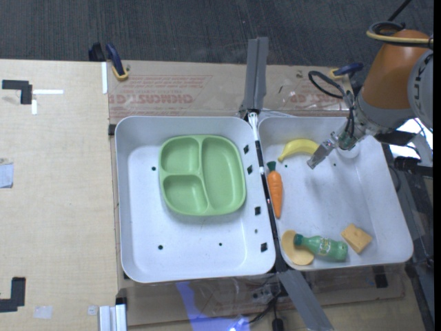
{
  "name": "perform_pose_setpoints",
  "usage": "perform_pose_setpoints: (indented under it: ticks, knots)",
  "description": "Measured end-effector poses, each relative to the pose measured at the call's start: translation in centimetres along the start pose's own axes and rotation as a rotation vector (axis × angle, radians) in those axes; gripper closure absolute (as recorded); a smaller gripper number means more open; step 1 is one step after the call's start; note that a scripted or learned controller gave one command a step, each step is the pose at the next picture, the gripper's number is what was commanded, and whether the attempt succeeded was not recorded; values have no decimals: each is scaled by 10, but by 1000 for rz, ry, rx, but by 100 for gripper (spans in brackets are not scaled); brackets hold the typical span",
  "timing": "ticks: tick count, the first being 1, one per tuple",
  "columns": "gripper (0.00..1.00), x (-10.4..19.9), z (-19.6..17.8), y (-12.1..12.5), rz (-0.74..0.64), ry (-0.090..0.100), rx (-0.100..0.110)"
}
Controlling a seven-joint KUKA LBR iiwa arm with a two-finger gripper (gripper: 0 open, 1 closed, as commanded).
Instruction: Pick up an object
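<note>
In the right white bin point(386, 185), a green plastic bottle point(322, 247) lies nearest, beside a tan cheese wedge point(357, 238). An orange carrot point(275, 192) lies along the left wall. Farther back, a yellow banana point(298, 148) sits just left of the jaws point(324, 152); whether these are apart, I cannot tell.

My bench point(55, 205) has a pale wooden top, and it takes the whole left part of the view. On it I see small black marks point(17, 89) and short pieces of white tape point(48, 92). Behind the bench the floor point(207, 12) is a dark grey carpet. A brown cardboard sheet point(179, 92) with red printed letters lies under the far edge of my two white bins point(127, 205). A blue clamp point(114, 57) holds its left corner. Black cables point(324, 81) lie at the far right.
</note>
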State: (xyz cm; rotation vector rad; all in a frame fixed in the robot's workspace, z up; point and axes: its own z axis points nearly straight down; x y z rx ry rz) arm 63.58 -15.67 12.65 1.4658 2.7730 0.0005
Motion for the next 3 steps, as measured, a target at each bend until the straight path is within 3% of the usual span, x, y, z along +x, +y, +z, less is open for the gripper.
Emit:
perform_pose_setpoints:
  ticks: [1, 2, 3]
  knots:
    - [0, 15, 34, 39, 188, 2, 0]
    - [100, 15, 25, 38, 186, 2, 3]
    - [100, 59, -67, 69, 353, 2, 3]
